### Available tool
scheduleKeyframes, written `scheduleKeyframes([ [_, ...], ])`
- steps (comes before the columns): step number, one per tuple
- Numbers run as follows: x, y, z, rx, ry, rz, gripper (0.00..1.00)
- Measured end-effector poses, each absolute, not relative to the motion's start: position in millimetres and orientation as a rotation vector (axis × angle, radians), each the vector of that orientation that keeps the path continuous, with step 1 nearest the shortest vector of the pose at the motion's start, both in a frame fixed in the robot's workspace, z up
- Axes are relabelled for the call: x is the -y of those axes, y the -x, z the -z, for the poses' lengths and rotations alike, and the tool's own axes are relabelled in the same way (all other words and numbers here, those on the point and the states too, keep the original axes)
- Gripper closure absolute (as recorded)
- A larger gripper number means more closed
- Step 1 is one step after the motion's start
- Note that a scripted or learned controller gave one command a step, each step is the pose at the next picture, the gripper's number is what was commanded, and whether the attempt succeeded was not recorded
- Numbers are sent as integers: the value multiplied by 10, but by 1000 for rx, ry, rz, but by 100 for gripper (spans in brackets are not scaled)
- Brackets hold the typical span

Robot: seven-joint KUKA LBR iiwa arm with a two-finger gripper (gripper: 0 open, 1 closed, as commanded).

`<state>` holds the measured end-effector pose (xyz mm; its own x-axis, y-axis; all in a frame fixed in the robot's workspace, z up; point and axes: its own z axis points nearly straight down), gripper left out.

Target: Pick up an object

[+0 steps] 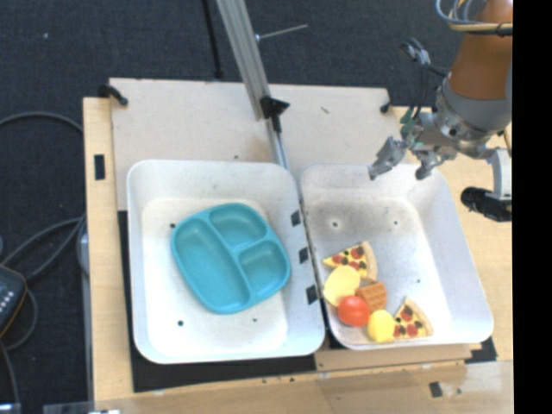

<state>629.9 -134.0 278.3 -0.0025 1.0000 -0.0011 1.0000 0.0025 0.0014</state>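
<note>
Toy food lies heaped in the near corner of the right bin: a pizza slice, a pale yellow piece, a red tomato, a brown waffle piece, a yellow lemon and a second pizza slice. My gripper hangs over the far rim of that bin, well above and behind the food. Its two fingers are spread apart with nothing between them.
A blue divided plate lies in the left bin. A slanted metal pole rises from the back of the bench between the bins. The arm's orange band stands at the upper right.
</note>
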Motion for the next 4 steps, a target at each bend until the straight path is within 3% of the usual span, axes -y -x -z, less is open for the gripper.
scheduleKeyframes([
  [1,1340,-6299,-2783,-2223,-2217,0,0],
  [2,1324,-6207,-2305,-2223,-2223,6,0],
  [3,1314,-6288,-1829,-2222,-2223,5,0],
  [4,1300,-6230,-1207,-2223,-2225,7,0],
])
